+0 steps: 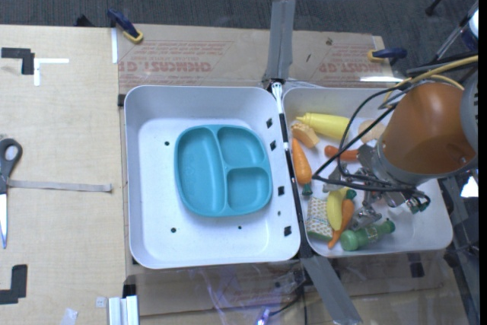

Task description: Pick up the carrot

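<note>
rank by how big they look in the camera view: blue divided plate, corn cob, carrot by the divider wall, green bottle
1. blue divided plate, largest by far.
2. corn cob and carrot by the divider wall: similar length, corn thicker, so corn likely ahead.
3. green bottle: partly covered by the gripper, so its rank is unsure.

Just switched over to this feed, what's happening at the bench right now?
The arm's gripper is down in the right bin, over a heap of toy food. One carrot lies along that bin's left wall, and another carrot sits beside a banana and a green bottle near the gripper. Nothing can be seen held. The left bin holds a blue divided plate.
</note>
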You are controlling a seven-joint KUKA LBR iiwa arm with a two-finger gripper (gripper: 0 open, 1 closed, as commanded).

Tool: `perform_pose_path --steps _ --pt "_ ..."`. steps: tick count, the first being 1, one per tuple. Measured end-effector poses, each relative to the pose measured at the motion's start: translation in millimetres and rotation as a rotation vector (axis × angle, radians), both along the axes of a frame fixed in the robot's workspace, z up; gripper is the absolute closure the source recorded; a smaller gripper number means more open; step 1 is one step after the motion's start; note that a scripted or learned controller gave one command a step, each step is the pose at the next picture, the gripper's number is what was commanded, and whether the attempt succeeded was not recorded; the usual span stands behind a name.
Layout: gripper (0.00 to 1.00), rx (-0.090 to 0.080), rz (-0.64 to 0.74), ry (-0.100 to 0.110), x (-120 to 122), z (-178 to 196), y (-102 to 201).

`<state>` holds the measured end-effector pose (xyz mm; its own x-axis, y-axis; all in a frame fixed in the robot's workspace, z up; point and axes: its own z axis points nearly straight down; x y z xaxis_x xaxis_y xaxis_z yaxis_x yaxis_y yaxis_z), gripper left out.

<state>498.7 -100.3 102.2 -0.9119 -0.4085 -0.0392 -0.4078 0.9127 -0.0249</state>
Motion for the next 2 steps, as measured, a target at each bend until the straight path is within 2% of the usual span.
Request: perform_pose_path --steps 1,2 --pt "0.0 0.021 -0.599 0.037 19 -9 -4" --pt "0.0 0.022 -0.709 0.038 75 -9 2"
